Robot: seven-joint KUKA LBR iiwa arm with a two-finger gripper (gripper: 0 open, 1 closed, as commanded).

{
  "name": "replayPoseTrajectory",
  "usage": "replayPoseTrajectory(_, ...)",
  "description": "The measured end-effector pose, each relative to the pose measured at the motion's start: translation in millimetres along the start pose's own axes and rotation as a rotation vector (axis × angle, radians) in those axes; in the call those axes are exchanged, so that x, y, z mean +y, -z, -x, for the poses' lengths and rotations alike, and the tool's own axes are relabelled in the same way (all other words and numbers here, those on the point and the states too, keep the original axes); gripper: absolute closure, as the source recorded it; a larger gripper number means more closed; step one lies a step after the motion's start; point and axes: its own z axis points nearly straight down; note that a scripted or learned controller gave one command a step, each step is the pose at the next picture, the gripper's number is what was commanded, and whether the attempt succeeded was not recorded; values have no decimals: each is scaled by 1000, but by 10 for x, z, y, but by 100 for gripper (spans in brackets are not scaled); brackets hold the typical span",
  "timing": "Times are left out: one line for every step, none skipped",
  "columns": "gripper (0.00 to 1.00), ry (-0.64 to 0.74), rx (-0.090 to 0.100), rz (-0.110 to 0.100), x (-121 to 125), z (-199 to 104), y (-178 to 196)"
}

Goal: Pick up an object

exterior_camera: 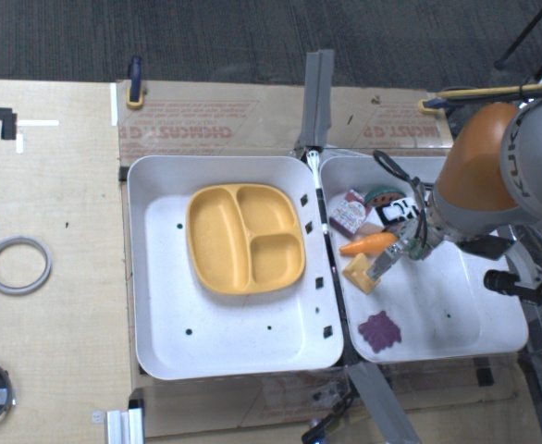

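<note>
Orange carrot (pixel 367 244) lying long axis three-to-nine o'clock, tip toward nine. Touched at its five o'clock by gripper (pixel 382 264); finger state impossible to tell.

Both bins (pixel 151 276) look like smooth white plastic with a soft sheen. The divided plate (pixel 246 239) is matt yellow plastic. The surface (pixel 58 340) is pale, smooth wood, with printed brown cardboard (pixel 215 123) behind the bins. The arm's orange band (pixel 474 155) is glossy. The tape ring (pixel 17 265) looks dull grey.
</note>
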Motion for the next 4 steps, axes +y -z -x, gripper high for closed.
replayPoseTrajectory(0,-199,-3,8,342,485,-50)
replayPoseTrajectory(0,-440,15,-24,698,732,-139)
replayPoseTrajectory(0,-806,3,-4,773,730,-109)
replayPoseTrajectory(0,-1253,3,-36,811,534,-165)
